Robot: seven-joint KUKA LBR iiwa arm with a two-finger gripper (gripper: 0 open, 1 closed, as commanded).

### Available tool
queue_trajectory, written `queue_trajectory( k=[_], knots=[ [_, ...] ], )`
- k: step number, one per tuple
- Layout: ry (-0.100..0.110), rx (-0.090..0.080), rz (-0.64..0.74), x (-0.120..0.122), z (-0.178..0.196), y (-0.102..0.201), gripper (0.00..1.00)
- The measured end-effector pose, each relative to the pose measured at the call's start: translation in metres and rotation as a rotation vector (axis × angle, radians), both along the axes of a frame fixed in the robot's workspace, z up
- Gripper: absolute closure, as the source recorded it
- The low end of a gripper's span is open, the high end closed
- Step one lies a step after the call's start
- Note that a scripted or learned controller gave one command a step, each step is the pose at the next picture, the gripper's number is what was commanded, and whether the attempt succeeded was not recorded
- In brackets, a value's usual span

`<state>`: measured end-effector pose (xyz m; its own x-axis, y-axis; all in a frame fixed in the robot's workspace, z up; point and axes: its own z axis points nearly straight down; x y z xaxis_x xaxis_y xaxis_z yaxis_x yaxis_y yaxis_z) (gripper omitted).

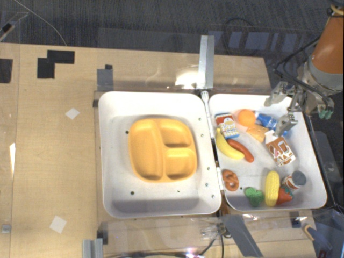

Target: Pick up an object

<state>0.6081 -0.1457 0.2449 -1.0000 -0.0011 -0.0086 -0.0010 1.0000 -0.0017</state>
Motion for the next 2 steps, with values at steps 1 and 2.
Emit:
queue_trajectory(
  k=[1, 2],
  knots=[
    [-0.006, 0.003, -0.339, 0.024, -0.126, 0.019, 0.00],
    [-0.002, 0.007, -0.584, 0.037, -0.157, 0.059, 0.00]
  ],
)
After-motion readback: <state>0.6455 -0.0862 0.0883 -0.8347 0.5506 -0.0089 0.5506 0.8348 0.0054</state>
